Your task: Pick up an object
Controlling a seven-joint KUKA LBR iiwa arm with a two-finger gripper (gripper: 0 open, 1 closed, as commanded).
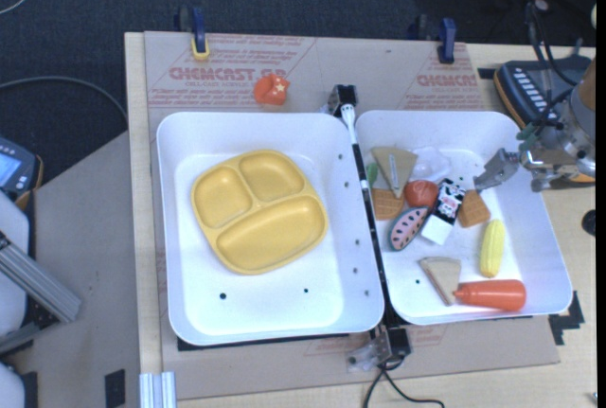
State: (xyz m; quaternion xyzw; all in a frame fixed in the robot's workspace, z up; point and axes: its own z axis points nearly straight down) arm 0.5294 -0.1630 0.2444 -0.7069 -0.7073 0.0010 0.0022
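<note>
The right bin (530, 136) holds a pile of toy food. A tan wedge (392, 166) lies at the back and a red tomato (420, 193) sits below it. Next to the tomato are a watermelon slice (408, 229) and a black-and-white carton (444, 210). A brown cracker (473, 208), a yellow corn cob (491, 247), a bread wedge (440, 274) and an orange-red sausage (490, 294) lie nearer the front. My gripper (497, 169) hangs over the bin's right back part, just up and right of the cracker, with nothing seen in it.
The left bin (180, 236) holds a yellow divided plate (259, 209). A small red toy (271, 90) sits on the cardboard behind the bins. Blue clamps (197, 26) (446, 37) stand at the back edge. A black device (526, 86) sits behind the arm.
</note>
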